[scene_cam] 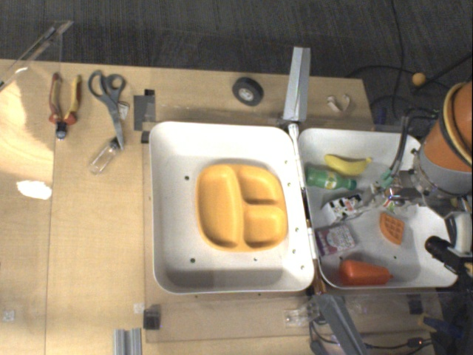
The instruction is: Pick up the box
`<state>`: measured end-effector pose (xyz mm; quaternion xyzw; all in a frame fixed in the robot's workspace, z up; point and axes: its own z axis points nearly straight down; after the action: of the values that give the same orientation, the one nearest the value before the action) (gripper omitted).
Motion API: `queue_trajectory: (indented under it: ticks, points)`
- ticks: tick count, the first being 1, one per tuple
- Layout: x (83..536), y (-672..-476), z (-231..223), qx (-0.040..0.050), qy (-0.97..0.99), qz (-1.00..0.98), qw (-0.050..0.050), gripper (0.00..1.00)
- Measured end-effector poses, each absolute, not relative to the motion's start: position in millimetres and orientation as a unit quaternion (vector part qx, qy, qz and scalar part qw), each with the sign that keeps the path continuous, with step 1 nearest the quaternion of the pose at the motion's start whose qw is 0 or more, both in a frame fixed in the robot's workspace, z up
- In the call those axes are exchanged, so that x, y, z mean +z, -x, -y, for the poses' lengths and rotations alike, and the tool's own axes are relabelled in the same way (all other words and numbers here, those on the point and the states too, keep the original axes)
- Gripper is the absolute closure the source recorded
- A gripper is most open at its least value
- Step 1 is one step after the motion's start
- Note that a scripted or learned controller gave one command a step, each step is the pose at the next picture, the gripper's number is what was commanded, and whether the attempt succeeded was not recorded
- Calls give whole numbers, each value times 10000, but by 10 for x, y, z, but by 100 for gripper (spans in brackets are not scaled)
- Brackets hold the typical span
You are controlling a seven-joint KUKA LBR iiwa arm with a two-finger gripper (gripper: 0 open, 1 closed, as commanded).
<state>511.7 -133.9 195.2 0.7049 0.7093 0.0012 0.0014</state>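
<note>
The box [336, 238] is a small, flat grey-purple pack. It lies against the left wall of the right bin [414, 283], towards the front. The arm, with its orange band [452, 135], comes in over that bin's right edge. My gripper [443, 202] hangs over the right side of the bin, well to the right of the box and apart from it. Nothing shows in its grasp.
The right bin also holds a yellow banana [347, 163], a green bottle [330, 178], a small black-and-white item [346, 205], an orange waffle-patterned piece [392, 228] and an orange-red object [363, 272]. The left bin [170, 198] holds a yellow divided tray [241, 205]. Scissors [111, 102], pliers [63, 102] and a tape roll [247, 90] lie on the bench.
</note>
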Motion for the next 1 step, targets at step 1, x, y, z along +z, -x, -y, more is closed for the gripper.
queue_trajectory:
  ticks: [1]
  points:
    - [1006,-4952,918,70,-7413,-6711,84,0]
